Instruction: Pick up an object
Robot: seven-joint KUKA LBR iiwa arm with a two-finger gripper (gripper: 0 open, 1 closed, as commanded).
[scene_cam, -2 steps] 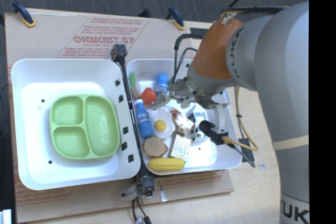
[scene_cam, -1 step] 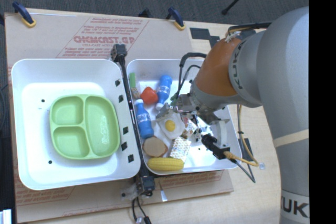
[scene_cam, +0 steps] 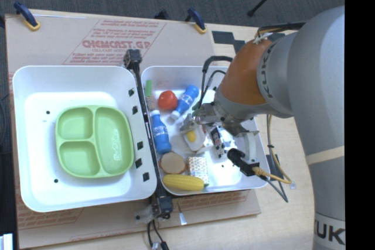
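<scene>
- Grey arm's gripper hangs low at centre frame inside the right bin, over a fried-egg toy.
- Jaw state cannot be told.
- Nothing looks lifted yet; grasping and raising remain.

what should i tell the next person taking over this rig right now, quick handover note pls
End effector: low inside the right bin, over the fried egg toy; whether it is open or shut cannot be made out, and no grasp is visible.
Right bin things: red tomato, two blue bottles, round brown disc, corn cob, checkered packet.
Left bin: green divided plate.
Done: arm has reached into the right bin.
Left: close on an object and lift it; nothing is lifted yet.
</scene>
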